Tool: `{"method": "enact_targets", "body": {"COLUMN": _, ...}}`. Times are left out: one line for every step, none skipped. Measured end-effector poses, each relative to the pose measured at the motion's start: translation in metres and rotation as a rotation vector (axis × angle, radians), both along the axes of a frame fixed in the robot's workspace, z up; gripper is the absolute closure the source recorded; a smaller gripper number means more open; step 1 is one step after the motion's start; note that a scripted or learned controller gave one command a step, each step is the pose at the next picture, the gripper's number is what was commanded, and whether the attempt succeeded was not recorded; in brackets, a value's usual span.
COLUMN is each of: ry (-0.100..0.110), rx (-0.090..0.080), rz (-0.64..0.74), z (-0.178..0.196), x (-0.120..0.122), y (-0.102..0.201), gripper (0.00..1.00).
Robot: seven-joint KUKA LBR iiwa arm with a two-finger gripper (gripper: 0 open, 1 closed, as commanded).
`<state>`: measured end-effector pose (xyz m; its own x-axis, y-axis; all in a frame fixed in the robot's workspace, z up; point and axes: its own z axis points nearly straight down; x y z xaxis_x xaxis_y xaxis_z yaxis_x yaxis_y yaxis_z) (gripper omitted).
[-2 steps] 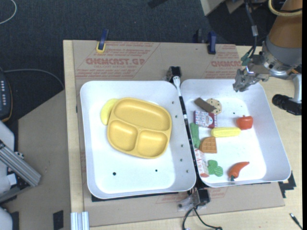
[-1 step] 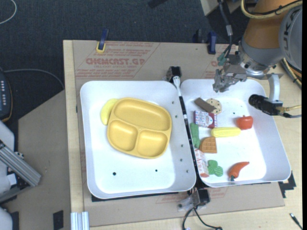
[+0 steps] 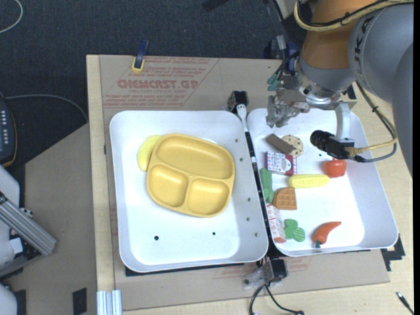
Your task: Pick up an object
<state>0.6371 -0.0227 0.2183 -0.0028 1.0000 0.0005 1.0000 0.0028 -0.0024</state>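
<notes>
My hand (image 3: 281,112) hangs over the right bin's (image 3: 367,209) far corner; I cannot tell its grip.

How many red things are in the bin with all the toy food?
3. A tomato at the right, a chili pepper near the front, and a red-and-white packet in the middle. More may hide under the arm.

This is looking like a robotics lab, not a home. Two white bins (image 3: 125,176) are sitting side by side on a brown board (image 3: 170,77) printed with red factory lettering. A grey and orange industrial arm (image 3: 354,31) is reaching in, cables (image 3: 377,151) are hanging loose, and dark carpet (image 3: 65,18) is covering the floor. Toy plastic food (image 3: 308,182) is lying in the right bin.
</notes>
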Motion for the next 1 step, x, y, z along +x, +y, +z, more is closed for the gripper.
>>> {"method": "enact_targets", "body": {"ry": -0.005, "rx": 0.001, "rz": 0.004, "z": 0.0035, "x": 0.0102, "y": 0.0641, "gripper": 1.00}}
